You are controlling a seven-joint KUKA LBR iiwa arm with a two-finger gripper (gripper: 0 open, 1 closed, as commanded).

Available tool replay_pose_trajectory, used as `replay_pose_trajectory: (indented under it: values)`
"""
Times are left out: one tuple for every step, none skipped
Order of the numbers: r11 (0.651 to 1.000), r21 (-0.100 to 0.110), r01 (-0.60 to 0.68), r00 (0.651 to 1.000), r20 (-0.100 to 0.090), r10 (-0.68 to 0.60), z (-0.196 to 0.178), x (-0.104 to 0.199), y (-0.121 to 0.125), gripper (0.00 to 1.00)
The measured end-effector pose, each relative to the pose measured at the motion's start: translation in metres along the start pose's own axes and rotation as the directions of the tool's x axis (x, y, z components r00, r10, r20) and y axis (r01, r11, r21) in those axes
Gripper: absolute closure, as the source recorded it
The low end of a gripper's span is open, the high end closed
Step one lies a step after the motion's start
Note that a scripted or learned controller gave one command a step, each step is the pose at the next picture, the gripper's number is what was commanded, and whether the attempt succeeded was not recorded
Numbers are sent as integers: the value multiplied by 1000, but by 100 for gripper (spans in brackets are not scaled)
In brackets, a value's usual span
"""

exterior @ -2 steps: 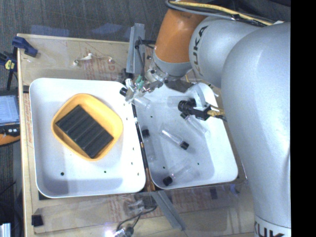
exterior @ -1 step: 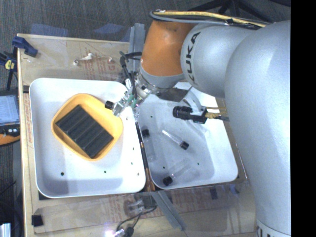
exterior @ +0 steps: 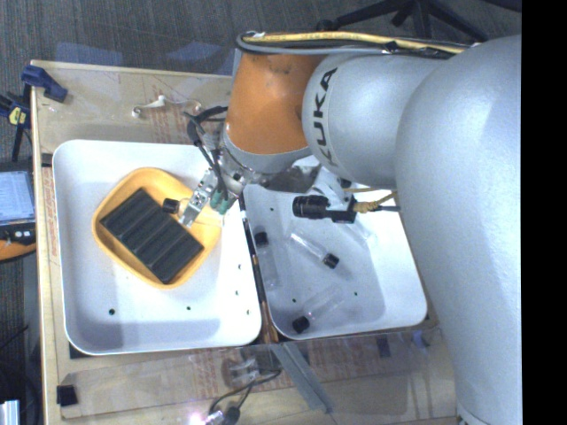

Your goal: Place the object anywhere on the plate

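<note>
My pincer (exterior: 197, 204) hangs over the plate's (exterior: 120, 204) right edge in the left bin (exterior: 71, 166); whether it grips, I cannot tell.

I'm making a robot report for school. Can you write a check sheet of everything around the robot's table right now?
Surface: wooden bench bearing two shallow white bins, left bin and right bin.
Job's things: yellow plate in the left bin, with a black ribbed object lying on it.
Clutter: small dark bits and clear pieces in the right bin.
Grippers: gripper over the plate's right edge, beside the black object; finger state unclear.
Cables: yellow cable along the arm's top; wires at the bench's front edge.
Surroundings: blue clamp at the bench corner, grey carpet beyond.
</note>
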State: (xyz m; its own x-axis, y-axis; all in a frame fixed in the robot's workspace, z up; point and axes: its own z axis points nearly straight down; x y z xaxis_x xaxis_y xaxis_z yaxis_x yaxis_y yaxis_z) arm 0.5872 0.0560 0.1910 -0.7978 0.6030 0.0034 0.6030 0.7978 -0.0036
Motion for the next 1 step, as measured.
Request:
replay_pose_trajectory:
  values:
    - [1000, 0, -1, 1000, 0, 1, 0, 0, 0, 0]
